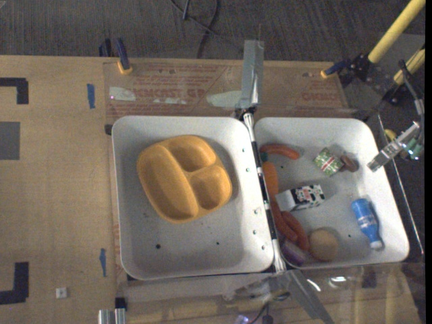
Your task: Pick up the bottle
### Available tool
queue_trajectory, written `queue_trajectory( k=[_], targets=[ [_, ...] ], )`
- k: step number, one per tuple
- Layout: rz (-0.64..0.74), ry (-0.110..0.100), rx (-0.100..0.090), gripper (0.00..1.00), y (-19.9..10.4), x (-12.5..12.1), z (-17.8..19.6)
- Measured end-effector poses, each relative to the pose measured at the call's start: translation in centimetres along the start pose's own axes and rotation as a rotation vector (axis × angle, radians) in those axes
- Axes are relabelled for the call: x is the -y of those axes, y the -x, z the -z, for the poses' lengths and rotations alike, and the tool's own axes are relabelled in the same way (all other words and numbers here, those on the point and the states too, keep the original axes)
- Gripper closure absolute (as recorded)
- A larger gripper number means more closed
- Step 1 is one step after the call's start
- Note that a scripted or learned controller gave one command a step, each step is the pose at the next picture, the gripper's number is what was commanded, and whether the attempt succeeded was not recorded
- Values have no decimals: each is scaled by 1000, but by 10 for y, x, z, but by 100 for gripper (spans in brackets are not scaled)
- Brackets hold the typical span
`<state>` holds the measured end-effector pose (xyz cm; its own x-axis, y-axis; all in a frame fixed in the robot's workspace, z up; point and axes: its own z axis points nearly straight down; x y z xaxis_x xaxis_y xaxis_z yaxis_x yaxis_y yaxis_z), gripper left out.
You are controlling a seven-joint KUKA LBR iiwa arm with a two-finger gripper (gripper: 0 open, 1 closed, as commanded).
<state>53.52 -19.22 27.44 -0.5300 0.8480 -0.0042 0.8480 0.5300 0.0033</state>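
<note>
The bottle (366, 220) is blue with a white cap. It lies on its side in the right bin (351, 132), near the front right corner, with the cap pointing toward the front edge. My gripper (390, 151) reaches in from the right, over the right rim of that bin. It sits well behind the bottle, apart from it and from everything else. It is small and partly cut off at the frame's side.
The right bin also holds a green and red can (329, 160), a milk carton (301, 197), a sausage (280, 152), a carrot (271, 179), more sausages (291, 226) and a potato (324, 244). A yellow divided plate (183, 177) lies in the left bin (135, 248).
</note>
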Motion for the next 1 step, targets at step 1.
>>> queue_trajectory(
  k=[1],
  targets=[
    [0,0,0,0,0,0,0]
  ],
)
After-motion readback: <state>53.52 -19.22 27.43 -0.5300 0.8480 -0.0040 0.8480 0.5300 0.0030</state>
